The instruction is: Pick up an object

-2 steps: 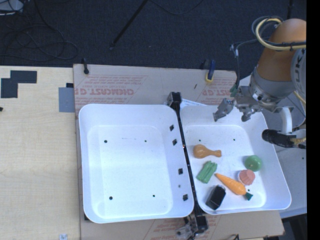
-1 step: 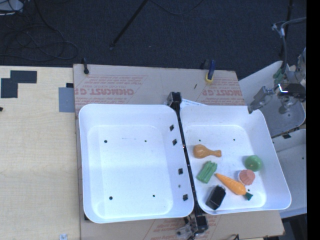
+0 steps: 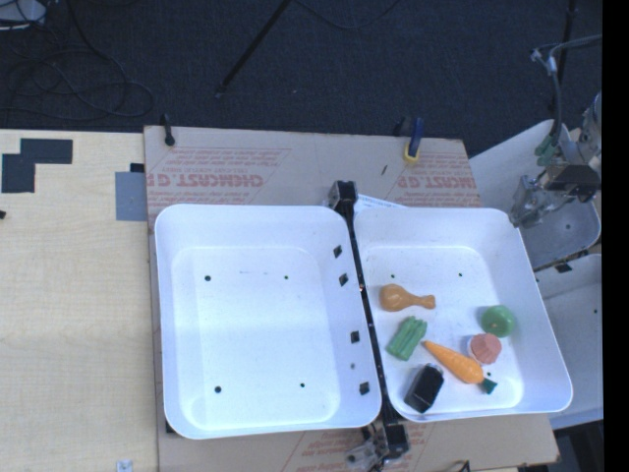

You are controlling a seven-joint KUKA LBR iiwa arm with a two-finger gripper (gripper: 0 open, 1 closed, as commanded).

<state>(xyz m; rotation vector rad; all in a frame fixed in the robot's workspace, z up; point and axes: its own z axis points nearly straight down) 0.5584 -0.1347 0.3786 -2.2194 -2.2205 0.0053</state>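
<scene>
**Grasp Selection: Objects in the Right Bin**

All candidate objects lie in the right bin (image 3: pixel 536 303). None is between the gripper's fingers.

1. Nearest the camera, a black block (image 3: pixel 425 387) lies close to the bin's near wall. It looks rigid and flat-sided. Judged the easiest hold: close across its two long faces.

2. Just beyond it, an orange carrot (image 3: pixel 455 361) lies at a slant, with its green tip toward the near right corner. It appears to be a hard, light plastic toy. The taper may let it slide out; take hold at the thick middle, across the width.

3. A small pink round piece (image 3: pixel 485 348) sits against the carrot's far side. Crowding there may block a finger.

4. A green ridged piece (image 3: pixel 407 337) lies left of the carrot, near the divider between the bins. The ridges should give grip.

5. A green rounded piece (image 3: pixel 497 320) lies further right and may roll.

6. An orange drumstick (image 3: pixel 405 299) lies farthest back. Grasp the narrow shank.

The left bin (image 3: pixel 167 323) is beside it.

The gripper (image 3: pixel 536 200) hangs off the right bin's far right corner, above the bench. Whether it is released or clenched cannot be told.
</scene>
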